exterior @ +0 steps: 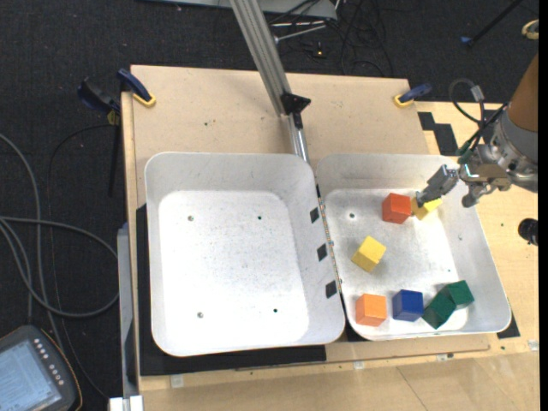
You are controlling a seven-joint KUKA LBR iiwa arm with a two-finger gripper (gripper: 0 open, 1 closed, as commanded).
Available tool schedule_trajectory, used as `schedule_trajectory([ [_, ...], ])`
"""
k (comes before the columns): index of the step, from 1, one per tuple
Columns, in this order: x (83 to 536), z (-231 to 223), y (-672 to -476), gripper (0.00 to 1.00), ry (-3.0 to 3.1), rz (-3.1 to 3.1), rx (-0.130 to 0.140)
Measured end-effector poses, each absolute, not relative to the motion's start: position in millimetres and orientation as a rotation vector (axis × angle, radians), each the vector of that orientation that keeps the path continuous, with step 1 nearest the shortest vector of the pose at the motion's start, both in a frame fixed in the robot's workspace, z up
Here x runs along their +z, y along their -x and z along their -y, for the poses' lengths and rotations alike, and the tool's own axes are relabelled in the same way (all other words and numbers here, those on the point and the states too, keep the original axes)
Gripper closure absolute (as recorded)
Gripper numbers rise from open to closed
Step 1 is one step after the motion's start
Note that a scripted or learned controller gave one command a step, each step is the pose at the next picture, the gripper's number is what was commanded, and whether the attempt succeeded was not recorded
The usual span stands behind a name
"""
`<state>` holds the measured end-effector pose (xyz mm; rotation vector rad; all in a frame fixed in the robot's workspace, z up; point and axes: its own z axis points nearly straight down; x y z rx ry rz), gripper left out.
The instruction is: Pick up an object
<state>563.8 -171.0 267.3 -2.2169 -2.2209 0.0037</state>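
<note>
Six blocks are lying in the right bin (492,315): an orange cube (371,309), a blue cube (408,305) and a green block (449,303) along the near rim, a yellow cube (370,253) mid-floor, and farther back a red-orange cube (396,207) touching a small yellow piece (427,206). The end effector (458,187) is hanging open over the bin's far right corner, gripping nothing, one fingertip at that yellow piece. The approach seems to be under way; next it is needing to centre over one block, descend and close.
</note>
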Motion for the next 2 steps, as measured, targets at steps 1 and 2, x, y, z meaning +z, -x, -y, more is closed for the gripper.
schedule_trajectory([
  [1, 270, 171, -564.5, 0.0, 2.22, 2.223, 0.0],
  [2, 208, 164, -566.5, 0.0, 2.217, 2.218, 0.006],
])
